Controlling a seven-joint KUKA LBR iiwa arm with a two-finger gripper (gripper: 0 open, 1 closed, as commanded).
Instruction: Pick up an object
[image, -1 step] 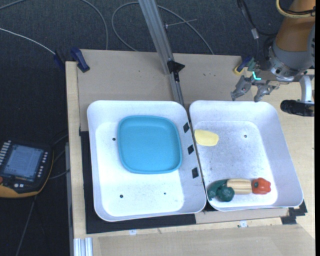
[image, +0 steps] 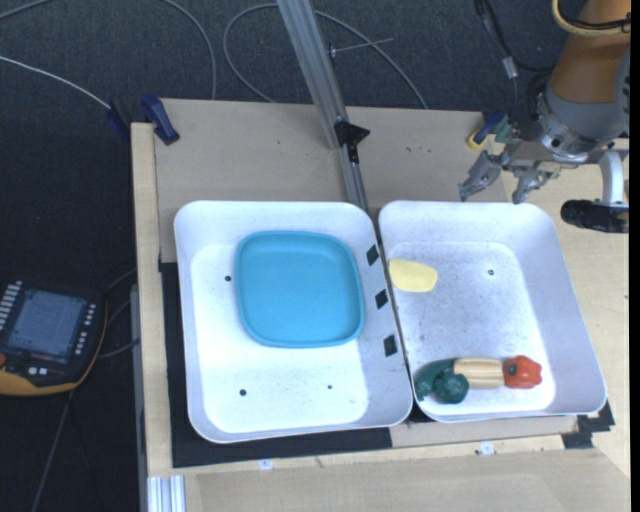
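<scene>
Dark carpet rings our pale wooden counter; the two-finger gripper hangs with jaws spread and empty at one o'clock — nothing picked, and the soft yellow oval piece lies in the right white bin.

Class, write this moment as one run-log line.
hand: open, above right bin's far rim | holding: nothing | right bin: yellow piece, toy vegetables | left bin: blue plate

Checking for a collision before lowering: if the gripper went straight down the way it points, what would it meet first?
Probably the back rim of the right bin, or the bench beside it; the open gripper hangs over that edge, though depth is unclear.
</scene>
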